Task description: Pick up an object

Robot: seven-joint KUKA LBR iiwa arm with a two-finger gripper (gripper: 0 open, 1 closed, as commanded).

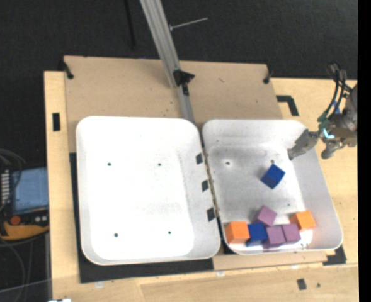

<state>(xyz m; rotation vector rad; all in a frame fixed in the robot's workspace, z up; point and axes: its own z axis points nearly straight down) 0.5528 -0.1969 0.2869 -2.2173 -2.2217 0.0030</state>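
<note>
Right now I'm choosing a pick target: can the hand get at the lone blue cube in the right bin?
Probably yes. The blue cube sits apart from the other blocks, with bare floor around it, and the hand hovers at the bin's upper right.

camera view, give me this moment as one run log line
pincer: over right bin's far right corner, holds nothing | blue cube: alone, mid-bin | other cubes: clustered at near edge

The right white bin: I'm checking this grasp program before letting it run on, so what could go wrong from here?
1. The lone blue cube lies tilted on the right white plastic bin's floor, so the end effector may slip off its edges.
2. The orange, blue and purple cubes are packed together against the near wall; a descent there could hit the wall or just push neighbours.
3. The end effector sits over the bin's right rim and could clip it.
</note>
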